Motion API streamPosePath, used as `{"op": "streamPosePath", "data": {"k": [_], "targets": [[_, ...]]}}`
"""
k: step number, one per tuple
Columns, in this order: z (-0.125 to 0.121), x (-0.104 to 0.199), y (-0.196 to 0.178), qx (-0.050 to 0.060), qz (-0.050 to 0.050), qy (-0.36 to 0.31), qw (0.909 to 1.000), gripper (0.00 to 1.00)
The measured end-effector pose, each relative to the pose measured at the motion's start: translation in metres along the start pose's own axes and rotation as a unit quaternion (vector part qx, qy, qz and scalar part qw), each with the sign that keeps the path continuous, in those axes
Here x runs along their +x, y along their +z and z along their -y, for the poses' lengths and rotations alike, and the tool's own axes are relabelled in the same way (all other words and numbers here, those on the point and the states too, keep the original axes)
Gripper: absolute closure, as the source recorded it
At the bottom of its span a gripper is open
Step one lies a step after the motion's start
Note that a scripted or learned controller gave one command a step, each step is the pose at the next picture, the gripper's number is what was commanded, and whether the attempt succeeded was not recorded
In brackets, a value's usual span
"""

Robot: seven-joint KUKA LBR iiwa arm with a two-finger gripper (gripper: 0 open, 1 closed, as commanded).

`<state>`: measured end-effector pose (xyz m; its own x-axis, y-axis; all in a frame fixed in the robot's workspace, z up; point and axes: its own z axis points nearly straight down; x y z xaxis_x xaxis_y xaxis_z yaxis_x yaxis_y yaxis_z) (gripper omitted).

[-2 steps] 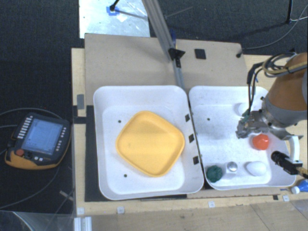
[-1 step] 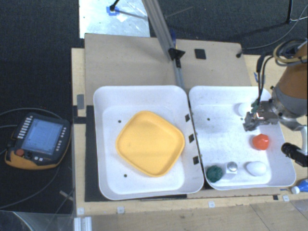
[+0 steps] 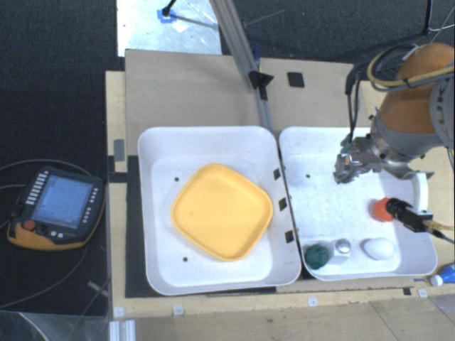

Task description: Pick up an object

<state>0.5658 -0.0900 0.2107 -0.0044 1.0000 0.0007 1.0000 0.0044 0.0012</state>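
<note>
My claw (image 3: 346, 169) hovers above the right bin (image 3: 313, 190) (grip state indiscernible), positioned to descend toward the egg (image 3: 378, 248).

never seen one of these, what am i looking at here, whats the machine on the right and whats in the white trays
One camera looks down at a slant on a bench. The grey and orange machine on the right is a robot arm; the metal part at its end is its hand, hanging over the right bin. Nothing visible is held in it. The left bin holds a yellow square plate. Along the right bin's near side lie a dark green ball, a small silver piece and a white egg-shaped object, with an orange object further up. Left of the bench sits a handheld control screen.
</note>
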Motion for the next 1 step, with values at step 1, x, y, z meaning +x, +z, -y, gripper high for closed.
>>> {"op": "streamPosePath", "data": {"k": [1], "targets": [[-0.0173,0.0537,-0.0021,0.000,0.000,0.000,1.0000,1.00]]}}
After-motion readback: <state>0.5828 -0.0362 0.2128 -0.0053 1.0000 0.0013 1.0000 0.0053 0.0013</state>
